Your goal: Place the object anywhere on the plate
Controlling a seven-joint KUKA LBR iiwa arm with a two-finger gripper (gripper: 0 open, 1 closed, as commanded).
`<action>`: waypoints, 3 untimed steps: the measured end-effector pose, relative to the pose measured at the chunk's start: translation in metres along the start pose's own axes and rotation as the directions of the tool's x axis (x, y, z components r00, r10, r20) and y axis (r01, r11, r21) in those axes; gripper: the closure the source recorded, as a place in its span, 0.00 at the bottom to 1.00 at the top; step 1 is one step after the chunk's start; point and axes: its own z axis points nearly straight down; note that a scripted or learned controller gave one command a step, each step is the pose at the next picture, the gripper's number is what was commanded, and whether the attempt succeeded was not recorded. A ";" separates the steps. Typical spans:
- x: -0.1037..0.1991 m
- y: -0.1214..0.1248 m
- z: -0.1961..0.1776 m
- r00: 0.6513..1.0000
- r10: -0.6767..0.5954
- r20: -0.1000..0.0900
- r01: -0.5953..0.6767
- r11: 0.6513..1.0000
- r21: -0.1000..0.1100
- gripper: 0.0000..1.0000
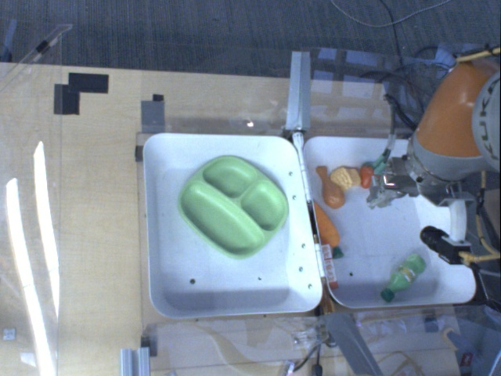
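A green plate (pixel 233 204) with three compartments lies in the left bin (pixel 168 288). In the right bin (pixel 368 284) are a brown drumstick (pixel 332 192), a yellow piece of toy food (pixel 345 178), a small red item (pixel 366 175), an orange carrot (pixel 326 227) along the left wall and a green bottle (pixel 405 276) on its side near the front. My gripper (pixel 383 188) hangs over the back middle of the right bin, just right of the red item and the yellow piece. I see nothing held in it.
A metal divider (pixel 298 100) stands between the bins at the back. The grey and orange arm (pixel 462 124) covers the right bin's back right corner. Cables (pixel 391 18) lie on the dark floor beyond the bench.
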 end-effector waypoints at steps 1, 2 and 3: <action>0.048 -0.004 -0.031 0.993 -0.118 0.001 0.118 0.993 0.000 1.00; 0.107 0.051 -0.006 0.992 -0.126 0.000 0.126 0.992 0.004 1.00; 0.080 0.003 -0.050 0.992 -0.126 0.001 0.126 0.992 0.001 1.00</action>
